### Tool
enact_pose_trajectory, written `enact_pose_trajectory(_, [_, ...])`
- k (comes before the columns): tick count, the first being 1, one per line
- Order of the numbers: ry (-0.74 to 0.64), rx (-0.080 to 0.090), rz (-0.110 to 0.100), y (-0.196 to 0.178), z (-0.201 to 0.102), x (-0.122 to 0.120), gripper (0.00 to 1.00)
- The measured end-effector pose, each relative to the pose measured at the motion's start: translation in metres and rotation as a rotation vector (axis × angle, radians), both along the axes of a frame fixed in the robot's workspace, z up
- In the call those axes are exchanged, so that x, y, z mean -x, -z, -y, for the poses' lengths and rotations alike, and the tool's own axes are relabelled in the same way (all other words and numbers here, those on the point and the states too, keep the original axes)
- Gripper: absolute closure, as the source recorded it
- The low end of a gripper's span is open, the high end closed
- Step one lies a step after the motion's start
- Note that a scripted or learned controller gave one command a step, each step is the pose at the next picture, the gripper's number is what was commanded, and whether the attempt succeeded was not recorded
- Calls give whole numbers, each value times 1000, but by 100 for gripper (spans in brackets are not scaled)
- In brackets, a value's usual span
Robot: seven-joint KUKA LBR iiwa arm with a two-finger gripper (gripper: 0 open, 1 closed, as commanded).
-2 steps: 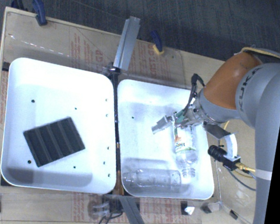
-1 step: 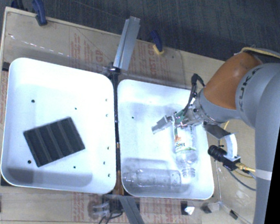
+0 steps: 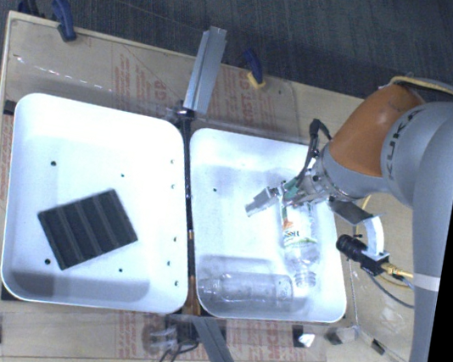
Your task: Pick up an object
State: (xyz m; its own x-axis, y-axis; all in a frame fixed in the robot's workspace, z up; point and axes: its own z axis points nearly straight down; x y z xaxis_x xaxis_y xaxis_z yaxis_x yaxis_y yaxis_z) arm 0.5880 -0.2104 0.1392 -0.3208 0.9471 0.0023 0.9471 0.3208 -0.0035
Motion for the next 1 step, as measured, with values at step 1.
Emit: enact_pose_trajectory(1, [89,2,3,-49,0,-49,0])
